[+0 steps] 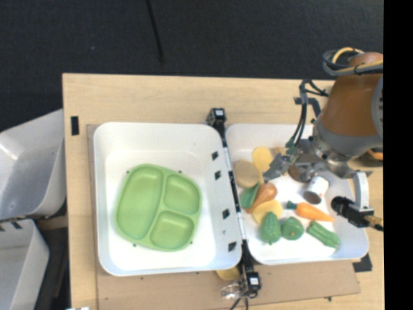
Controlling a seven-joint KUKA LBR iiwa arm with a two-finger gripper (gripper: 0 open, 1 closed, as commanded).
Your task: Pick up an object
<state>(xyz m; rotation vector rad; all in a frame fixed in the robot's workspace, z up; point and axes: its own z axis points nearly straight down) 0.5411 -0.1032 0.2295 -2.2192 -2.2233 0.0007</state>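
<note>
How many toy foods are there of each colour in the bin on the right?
Green: 3, a pepper, a round one, a long one.
Yellow: 2.
Orange: 2, a carrot and another.
Tan: 1.
Total: 8 that I can see.

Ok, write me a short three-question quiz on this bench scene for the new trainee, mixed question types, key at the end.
1. True or false: the green divided tray lies in the left bin.
2. Multiple choice: the end effector is above which place? A) the left bin B) the right bin C) the bare bench top
3. Fill in: the orange carrot lies just above the green ______ near the right bin's lower right corner.

Key
1. True.
2. B; it hangs over the pile of toy food at the right bin's upper middle.
3. Cucumber-like vegetable (a long green toy vegetable).
</note>
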